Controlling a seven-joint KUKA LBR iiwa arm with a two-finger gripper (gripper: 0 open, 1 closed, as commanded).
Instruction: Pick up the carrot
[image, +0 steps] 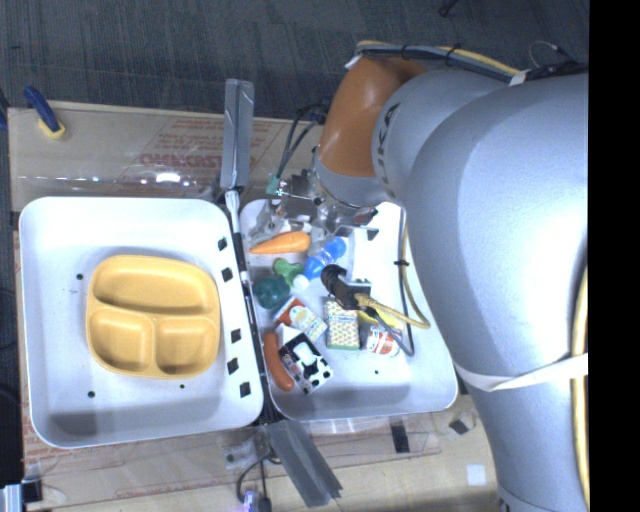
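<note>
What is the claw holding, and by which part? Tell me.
Cannot be told. The claw sits just above the carrot in the right bin, with no grip visible.

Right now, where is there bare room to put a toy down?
Free: left bin floor around the yellow tray, and right bin's front strip. Crowded: the right bin's middle, around the carrot and blue bottle.

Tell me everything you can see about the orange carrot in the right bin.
The orange carrot is a smooth, tapered piece that looks like a plastic toy. It lies flat and roughly crosswise near the far left corner of the right white bin, its point toward the divider. A green toy piece sits just in front of it, and the arm's gripper hangs just above and behind it.
</note>
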